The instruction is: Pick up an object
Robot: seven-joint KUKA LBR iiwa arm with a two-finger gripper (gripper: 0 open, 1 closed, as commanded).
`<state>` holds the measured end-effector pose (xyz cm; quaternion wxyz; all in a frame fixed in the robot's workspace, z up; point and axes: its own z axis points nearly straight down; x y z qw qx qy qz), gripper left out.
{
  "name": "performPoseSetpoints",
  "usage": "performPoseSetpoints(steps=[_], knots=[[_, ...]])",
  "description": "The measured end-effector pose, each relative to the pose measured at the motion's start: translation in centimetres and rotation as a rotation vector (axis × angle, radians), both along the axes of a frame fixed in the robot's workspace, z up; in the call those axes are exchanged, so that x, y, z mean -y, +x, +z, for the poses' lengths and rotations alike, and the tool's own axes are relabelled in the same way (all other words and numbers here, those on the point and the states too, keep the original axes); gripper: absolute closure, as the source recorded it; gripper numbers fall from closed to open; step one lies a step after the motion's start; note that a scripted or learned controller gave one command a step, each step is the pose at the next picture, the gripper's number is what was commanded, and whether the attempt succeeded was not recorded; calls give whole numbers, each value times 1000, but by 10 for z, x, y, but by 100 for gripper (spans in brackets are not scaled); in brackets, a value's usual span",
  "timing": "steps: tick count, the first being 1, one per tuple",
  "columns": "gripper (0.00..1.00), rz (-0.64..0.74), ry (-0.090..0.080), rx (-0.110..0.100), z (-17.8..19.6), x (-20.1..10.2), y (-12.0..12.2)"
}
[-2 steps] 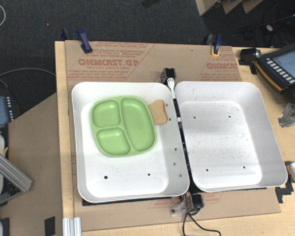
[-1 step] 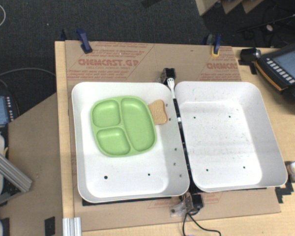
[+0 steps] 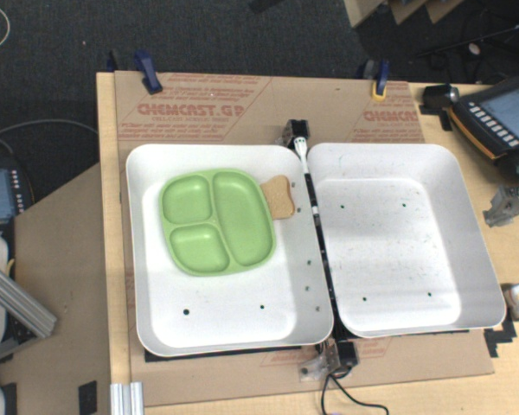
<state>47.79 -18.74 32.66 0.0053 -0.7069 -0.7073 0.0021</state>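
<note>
Nearest me the left bin [image 3: 216, 318] holds a green divided plate [image 3: 216, 221] with a tan cracker-like piece [image 3: 279, 197] touching its right edge (both lying flat, untouched); the pick looks not yet begun, and the gripper's state I cannot tell

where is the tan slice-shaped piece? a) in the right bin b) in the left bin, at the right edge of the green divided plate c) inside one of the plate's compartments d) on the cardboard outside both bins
b: the tan piece lies in the left bin, against the right edge of the green divided plate, not in a compartment.
</note>
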Motion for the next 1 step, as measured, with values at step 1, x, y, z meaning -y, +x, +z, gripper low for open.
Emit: performPoseSetpoints(steps=[1], knots=[[100,-1,-12,22,85,39,32]])
